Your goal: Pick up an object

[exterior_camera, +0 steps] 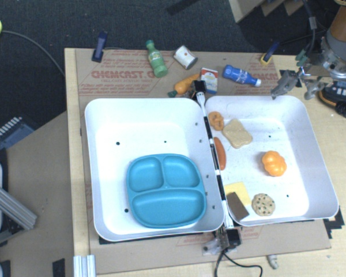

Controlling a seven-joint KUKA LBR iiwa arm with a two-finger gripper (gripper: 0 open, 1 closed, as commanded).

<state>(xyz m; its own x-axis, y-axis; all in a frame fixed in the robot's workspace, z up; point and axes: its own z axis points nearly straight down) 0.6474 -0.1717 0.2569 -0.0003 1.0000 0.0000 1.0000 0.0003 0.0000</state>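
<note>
You are viewing two white bins: the left bin (104, 154) is holding one blue divided plate (165, 190); the right bin (311, 149) is holding one doughnut (215, 120), one bread slice (237, 133), one sausage (220, 153), one orange fruit (274, 163), one cookie (263, 204) and one yellow slice (237, 190).

A single fixed camera sits above the bench and looks down at a slant, far enough off to take in both white bins whole: the left bin (104, 154) toward 9 o'clock and the right bin (311, 149) toward 3 o'clock. The bench's far edge lies toward 12 o'clock with dark floor (75, 10) beyond it, and its near edge runs along 6 o'clock. The arm's gripper (291, 82) enters at about 2 o'clock, by the right bin's far corner.
</note>
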